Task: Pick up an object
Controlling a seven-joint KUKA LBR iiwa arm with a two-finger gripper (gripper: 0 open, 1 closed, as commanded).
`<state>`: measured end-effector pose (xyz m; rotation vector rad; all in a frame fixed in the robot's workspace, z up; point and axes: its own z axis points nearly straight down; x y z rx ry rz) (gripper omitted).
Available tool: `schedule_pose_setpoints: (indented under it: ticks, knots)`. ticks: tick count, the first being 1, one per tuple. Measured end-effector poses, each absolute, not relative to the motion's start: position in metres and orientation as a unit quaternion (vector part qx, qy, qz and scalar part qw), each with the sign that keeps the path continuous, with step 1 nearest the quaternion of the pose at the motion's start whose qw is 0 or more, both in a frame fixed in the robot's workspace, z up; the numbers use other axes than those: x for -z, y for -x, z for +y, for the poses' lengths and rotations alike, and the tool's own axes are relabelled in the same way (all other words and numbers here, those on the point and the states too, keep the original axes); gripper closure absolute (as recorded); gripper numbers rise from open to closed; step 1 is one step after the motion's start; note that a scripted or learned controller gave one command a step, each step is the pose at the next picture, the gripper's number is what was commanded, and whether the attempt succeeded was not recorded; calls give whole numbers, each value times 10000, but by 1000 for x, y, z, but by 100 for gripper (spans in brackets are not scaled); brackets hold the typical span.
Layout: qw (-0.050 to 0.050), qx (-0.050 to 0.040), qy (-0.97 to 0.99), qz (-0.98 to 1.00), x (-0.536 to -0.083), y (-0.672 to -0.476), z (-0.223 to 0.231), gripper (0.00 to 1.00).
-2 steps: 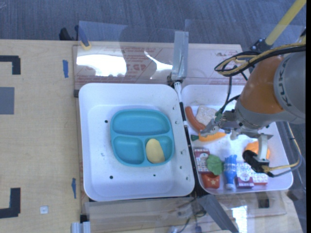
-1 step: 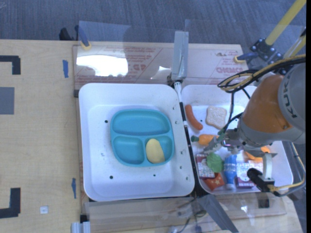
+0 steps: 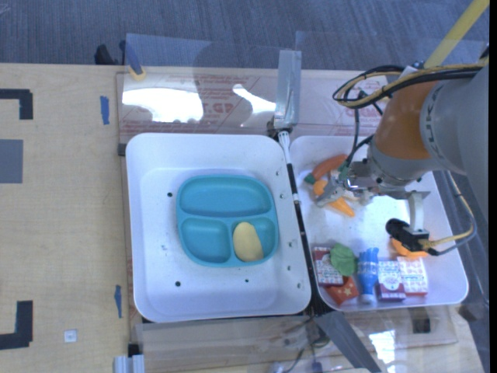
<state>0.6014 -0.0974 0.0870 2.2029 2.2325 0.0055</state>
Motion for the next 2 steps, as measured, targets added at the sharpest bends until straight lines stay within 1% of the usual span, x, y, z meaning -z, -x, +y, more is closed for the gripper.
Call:
schedule_pose_setpoints:
  ticks: [1, 2]
  knots:
    - [51, -30, -7031, 7110, -99, -603, -99, 100]
    - [49, -51, -7025, 7116, -241, -644, -59, 100]
